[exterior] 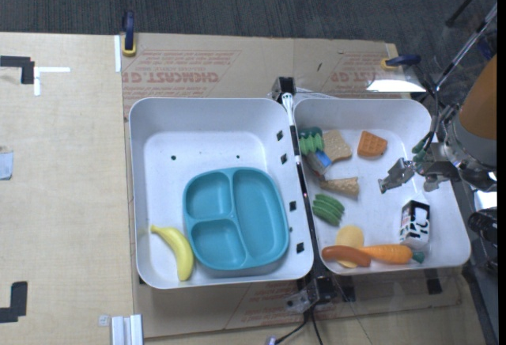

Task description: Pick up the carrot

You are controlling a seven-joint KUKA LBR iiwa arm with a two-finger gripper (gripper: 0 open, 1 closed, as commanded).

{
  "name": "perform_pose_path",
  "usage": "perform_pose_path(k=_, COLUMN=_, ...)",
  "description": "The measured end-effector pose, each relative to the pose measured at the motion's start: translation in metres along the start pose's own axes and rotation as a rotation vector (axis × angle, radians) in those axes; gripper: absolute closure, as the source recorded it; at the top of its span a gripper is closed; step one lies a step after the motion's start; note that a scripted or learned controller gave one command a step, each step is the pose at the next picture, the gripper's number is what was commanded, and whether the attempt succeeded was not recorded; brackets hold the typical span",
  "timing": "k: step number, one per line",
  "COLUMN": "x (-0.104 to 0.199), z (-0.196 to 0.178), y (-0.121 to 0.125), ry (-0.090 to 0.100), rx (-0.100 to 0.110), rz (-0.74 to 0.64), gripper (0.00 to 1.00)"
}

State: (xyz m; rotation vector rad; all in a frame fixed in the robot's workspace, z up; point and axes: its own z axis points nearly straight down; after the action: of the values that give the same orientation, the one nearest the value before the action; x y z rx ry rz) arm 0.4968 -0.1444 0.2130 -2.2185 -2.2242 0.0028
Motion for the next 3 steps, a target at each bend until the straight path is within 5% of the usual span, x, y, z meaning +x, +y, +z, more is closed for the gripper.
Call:
perform_pose_path(k=2, x=0.047, z=0.122, y=-0.019, ry=0.002, rx=0.000, rz=-0.377, gripper=0.00)
perform_pose_path(k=3, x=0.047, z=0.113, y=-0.017, ry=0.001, rx=-0.003, rz=-0.370, gripper=1.00)
